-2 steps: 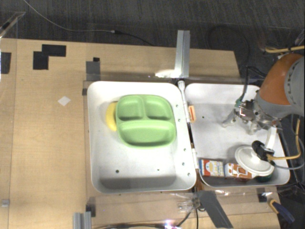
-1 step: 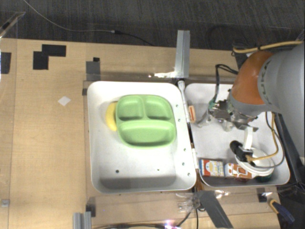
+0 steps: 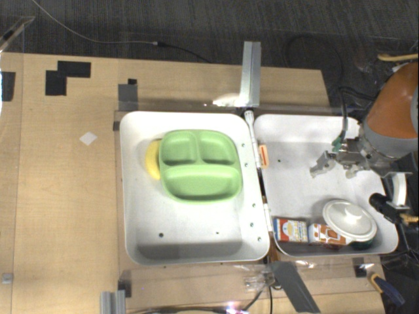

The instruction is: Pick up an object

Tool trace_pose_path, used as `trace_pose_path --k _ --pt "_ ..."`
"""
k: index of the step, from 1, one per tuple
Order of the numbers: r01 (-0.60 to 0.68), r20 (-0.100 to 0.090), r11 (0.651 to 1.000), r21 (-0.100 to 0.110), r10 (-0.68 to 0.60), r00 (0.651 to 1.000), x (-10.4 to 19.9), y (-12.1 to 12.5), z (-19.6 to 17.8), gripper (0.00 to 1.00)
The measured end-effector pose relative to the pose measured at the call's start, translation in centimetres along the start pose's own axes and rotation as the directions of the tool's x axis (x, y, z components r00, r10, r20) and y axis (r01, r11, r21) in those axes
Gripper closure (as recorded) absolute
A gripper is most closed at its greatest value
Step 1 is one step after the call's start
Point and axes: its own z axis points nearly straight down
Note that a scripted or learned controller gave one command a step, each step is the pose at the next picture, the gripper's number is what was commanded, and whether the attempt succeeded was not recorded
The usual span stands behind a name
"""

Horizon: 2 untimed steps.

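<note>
Right bin [image 3: 294,175]: round white lidded bowl [image 3: 349,221].

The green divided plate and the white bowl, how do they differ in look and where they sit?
The green divided plate is a rounded rectangle with three compartments; the white bowl is round and looks turned upside down. The plate lies in the left bin, partly over a yellow object; the bowl sits in the right bin at its near edge, beside a small carton. The plate looks larger. Both are apart from the gripper.
</note>
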Motion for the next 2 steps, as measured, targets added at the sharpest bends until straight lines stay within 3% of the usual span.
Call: trace_pose_path --k 1,2 --pt "-0.067 0.0 0.998 -0.008 0.067 0.998 3.7 3.9 5.9 0.0" --pt "-0.045 -0.001 0.999 0.0 0.045 0.999 3.9 2.3 4.4 0.0"
